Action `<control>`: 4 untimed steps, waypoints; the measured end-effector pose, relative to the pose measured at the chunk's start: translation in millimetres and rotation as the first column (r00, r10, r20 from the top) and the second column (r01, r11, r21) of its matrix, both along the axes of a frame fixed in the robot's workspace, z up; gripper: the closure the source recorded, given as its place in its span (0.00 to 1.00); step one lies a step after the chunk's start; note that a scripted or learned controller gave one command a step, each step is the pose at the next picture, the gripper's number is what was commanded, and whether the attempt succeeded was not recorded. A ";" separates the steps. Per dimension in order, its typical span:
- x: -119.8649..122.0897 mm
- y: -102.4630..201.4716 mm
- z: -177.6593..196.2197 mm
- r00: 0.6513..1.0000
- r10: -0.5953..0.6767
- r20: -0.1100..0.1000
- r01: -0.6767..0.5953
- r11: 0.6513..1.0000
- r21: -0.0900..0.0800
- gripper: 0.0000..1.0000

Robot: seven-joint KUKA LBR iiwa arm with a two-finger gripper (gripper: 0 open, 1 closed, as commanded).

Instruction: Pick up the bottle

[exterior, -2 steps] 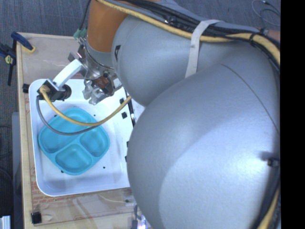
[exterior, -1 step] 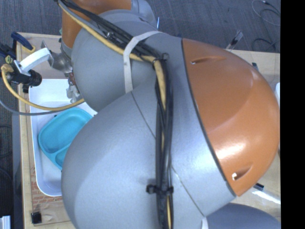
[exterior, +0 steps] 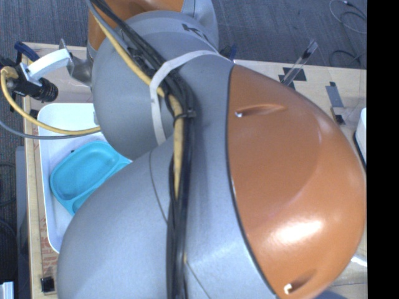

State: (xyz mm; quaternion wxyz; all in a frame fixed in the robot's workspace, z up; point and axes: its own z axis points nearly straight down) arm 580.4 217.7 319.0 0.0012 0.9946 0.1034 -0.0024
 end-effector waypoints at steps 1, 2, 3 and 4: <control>0.2 0.5 8.9 1.000 0.006 -0.002 -0.006 1.000 -0.004 1.00; -19.2 1.7 -96.9 0.983 0.184 -0.006 -0.184 0.983 0.003 1.00; 21.1 1.4 7.5 0.998 0.061 0.000 -0.061 0.998 0.002 1.00; 21.2 2.0 15.5 0.998 0.065 -0.004 -0.065 0.998 -0.001 1.00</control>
